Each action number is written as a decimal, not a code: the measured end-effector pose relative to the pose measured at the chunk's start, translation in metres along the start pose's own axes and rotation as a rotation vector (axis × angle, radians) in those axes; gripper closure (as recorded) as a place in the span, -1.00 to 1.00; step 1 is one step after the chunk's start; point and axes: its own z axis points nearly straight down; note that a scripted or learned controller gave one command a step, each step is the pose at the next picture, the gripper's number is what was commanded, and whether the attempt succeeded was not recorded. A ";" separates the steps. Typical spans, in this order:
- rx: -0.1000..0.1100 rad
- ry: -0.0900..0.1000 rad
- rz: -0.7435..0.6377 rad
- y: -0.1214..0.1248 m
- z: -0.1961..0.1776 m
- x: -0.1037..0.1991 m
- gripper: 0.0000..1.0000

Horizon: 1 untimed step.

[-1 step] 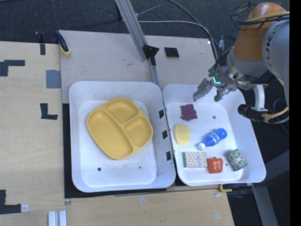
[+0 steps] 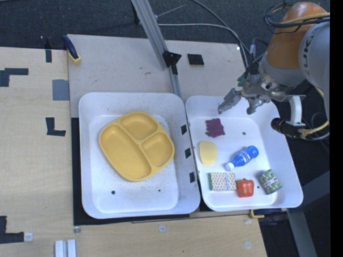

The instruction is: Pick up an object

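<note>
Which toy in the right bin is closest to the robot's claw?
The purple piece, at the bin's far end just below the gripper. The yellow one, blue bottle and others lie farther away.

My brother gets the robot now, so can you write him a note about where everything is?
Gripper: fingers spread open, holding nothing, poised over the far edge of the right white bin.
In that bin: purple fuzzy patch closest to the gripper, pale yellow rounded piece, blue plastic bottle lying on its side, small patterned packet, red pepper-like toy, green labelled can.
Left white bin: yellow divided plate.
Done: nothing picked up yet.
Left: lower onto one object, close, lift.
</note>
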 end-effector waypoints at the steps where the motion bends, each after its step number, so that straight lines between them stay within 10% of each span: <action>1: 0.006 -0.001 0.002 -0.005 0.057 -0.009 -1.00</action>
